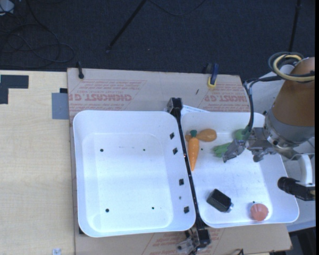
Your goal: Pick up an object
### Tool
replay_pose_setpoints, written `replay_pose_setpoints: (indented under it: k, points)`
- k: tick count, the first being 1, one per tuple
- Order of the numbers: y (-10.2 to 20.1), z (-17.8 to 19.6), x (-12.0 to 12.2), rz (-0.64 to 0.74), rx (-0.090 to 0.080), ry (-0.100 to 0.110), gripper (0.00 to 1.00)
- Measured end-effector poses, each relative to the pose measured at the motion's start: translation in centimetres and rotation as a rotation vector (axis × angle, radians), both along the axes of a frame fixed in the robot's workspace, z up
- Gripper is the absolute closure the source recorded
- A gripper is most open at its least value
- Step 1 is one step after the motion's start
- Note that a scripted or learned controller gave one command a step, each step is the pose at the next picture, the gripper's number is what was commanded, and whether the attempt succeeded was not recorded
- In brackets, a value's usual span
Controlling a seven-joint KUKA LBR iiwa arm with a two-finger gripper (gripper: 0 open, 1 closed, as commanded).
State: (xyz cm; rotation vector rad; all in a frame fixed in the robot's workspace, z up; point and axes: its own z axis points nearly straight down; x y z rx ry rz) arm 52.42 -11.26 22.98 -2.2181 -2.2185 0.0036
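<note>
My gripper [245,154] hangs over the upper middle of the right bin [287,206], and the grey arm with its orange band [296,100] comes in from the right. Its two fingers stand apart, open, with nothing between them. A green object [221,150] lies just left of the left finger [232,153]; I cannot tell whether they touch. An orange carrot [192,152] lies along the bin's left wall, with a yellow-orange object [207,135] beside its top. A black block [219,200] and a pink ball [259,211] rest near the front edge.
The left bin [85,142] sits beside the right one, with a black divider [183,158] between them. Both stand on a cardboard sheet [127,92] on the bench. A black fitting [295,187] sticks out at the right bin's right rim.
</note>
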Motion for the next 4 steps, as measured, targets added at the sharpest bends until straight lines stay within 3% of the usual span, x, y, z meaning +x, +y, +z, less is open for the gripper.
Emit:
replay_pose_setpoints:
  k: [1,2,3,4]
  points:
    - [2.9,14.8,7.4,0.006,-0.004,-0.023,0.00]
    - [11.1,26.3,6.2,0.010,0.001,-0.016,0.00]
    - [21.1,31.1,5.4,0.011,0.001,-0.007,0.00]
    - [20.6,31.7,5.4,0.006,-0.004,0.003,1.00]
